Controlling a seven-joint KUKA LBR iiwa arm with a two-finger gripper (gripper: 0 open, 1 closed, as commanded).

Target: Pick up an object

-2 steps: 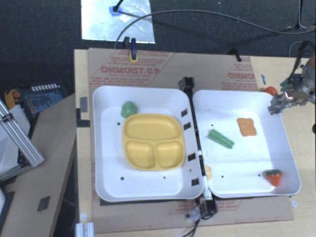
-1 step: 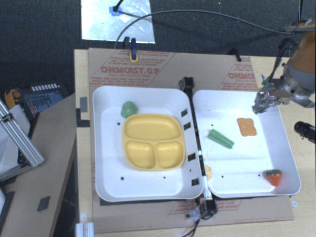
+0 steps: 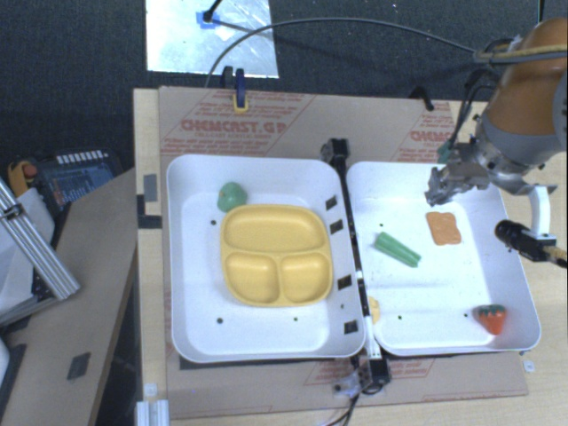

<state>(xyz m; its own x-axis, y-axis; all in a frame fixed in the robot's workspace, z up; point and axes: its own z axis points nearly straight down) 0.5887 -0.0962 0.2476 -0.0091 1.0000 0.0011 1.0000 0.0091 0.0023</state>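
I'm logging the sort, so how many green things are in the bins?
2. A round green lump sits in the left bin beside the yellow divided plastic tray; a long green stick-shaped piece lies mid right bin.

My rounded grey metal arm (image 3: 519, 145) wears 1 broad orange band (image 3: 532, 74) above the wrist, thin dark cables (image 3: 463, 114) trail beside it, and it ends in my small grey 2-finger gripper (image 3: 441, 189).
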